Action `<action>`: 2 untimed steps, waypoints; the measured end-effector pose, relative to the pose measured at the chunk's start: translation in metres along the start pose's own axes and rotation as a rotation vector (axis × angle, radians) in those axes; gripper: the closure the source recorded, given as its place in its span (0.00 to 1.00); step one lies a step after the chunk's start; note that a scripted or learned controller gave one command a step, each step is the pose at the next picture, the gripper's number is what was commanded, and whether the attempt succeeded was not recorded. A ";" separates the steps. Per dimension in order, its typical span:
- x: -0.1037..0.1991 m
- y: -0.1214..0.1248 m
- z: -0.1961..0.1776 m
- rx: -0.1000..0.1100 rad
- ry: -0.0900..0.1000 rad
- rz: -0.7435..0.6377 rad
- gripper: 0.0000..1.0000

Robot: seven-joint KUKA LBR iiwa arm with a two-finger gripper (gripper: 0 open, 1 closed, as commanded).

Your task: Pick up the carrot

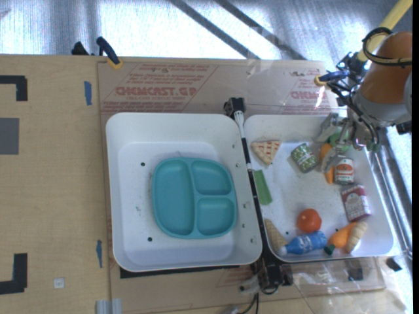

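So the bench [46, 195] is basically a tan wooden top with black corner marks and bits of blue tape on the left side. A printed cardboard sheet [163, 87] lies flat on it, and the two white bins sit side by side on that: left bin [124, 195], right bin [380, 237], touching along the middle.

Small orange carrot [340, 237] lying flat near right bin's front edge
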State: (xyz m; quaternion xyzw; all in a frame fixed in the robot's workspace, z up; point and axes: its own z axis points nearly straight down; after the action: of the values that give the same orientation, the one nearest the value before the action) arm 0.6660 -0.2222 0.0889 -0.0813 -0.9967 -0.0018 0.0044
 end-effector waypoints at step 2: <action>0.040 -0.007 0.000 0.006 -0.019 -0.552 1.00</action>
State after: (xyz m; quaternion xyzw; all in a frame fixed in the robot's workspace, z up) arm 0.6250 -0.2227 0.0894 0.1933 -0.9811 0.0009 -0.0053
